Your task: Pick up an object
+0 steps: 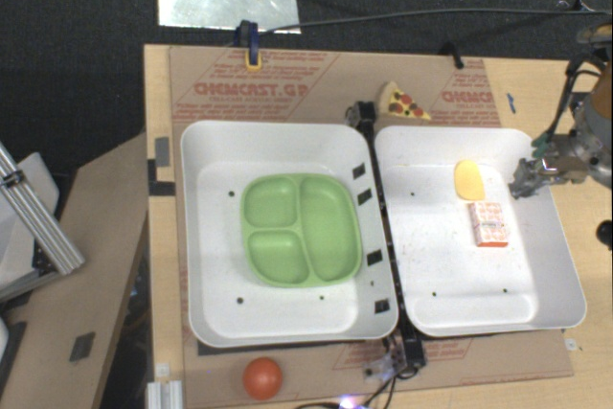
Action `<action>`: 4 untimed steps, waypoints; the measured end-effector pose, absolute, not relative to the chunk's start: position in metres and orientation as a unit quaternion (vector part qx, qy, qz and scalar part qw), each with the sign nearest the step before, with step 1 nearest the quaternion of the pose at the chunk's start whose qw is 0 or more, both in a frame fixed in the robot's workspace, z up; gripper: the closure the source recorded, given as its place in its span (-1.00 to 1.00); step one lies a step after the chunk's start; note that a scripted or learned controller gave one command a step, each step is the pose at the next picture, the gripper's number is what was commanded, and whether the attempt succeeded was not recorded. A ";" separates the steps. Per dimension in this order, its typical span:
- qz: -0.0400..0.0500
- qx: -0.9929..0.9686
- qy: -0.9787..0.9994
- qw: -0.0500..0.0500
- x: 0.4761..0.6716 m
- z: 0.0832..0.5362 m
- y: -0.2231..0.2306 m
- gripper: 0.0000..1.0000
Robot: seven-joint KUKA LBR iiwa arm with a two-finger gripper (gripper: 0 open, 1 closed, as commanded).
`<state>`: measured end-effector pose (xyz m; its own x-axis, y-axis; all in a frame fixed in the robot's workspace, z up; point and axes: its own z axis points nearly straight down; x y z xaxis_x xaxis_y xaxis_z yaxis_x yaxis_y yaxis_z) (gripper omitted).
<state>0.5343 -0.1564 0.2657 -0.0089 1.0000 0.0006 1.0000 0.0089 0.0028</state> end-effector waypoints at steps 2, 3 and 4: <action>0.001 0.704 0.710 0.000 0.567 0.247 -0.057 1.00; 0.001 0.704 0.711 -0.001 0.579 0.231 0.001 1.00; 0.001 0.704 0.710 -0.001 0.583 0.220 0.050 1.00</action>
